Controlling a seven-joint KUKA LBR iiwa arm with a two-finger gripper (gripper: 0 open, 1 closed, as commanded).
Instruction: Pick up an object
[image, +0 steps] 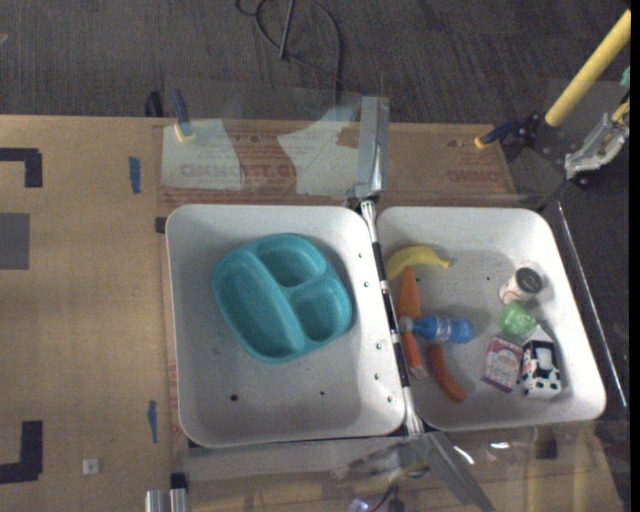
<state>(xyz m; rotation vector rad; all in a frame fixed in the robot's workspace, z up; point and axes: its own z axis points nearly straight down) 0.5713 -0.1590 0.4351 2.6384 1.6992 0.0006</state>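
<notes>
I cannot tell my gripper's state from this view. Candidate objects crowd the right bin (560, 250): banana (418, 259), blue bottle (443, 329), carrot (409, 292), possibly sausage (446, 373). Overlapping items risk a glancing or double grasp.

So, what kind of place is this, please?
Most likely a robotics lab test bench, not a home. Two white bins, the left bin and the right bin, sit on a taped cardboard surface, holding toy-like items such as a teal divided plate and a banana.
</notes>
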